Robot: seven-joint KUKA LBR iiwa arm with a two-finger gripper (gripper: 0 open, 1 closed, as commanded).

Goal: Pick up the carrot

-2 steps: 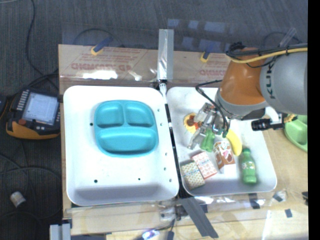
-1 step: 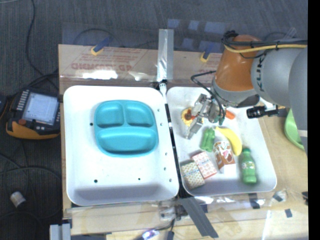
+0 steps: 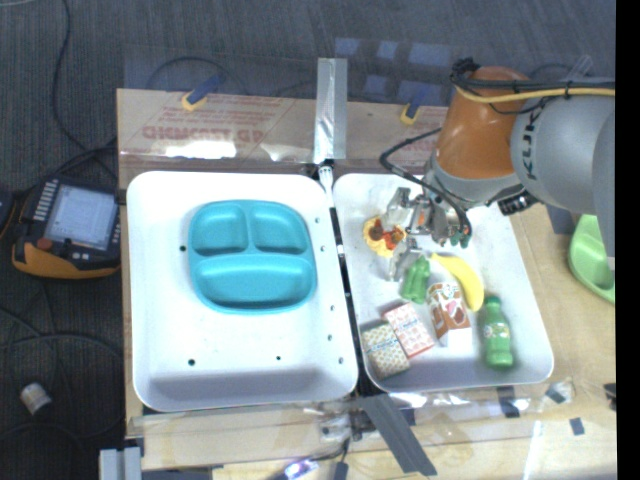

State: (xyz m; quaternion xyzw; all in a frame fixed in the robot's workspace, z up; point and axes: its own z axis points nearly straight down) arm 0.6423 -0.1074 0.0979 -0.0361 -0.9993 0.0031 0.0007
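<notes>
over the right bin (image 3: 530, 268), claw (image 3: 405, 236) low beside an orange-red piece (image 3: 380, 233) (carrot unclear, axis unreadable), grip state indiscernible

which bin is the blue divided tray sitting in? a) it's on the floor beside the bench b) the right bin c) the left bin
c, the blue divided tray lies flat in the left bin, while the banana, the green bottle and the other small items sit in the right bin.
</notes>
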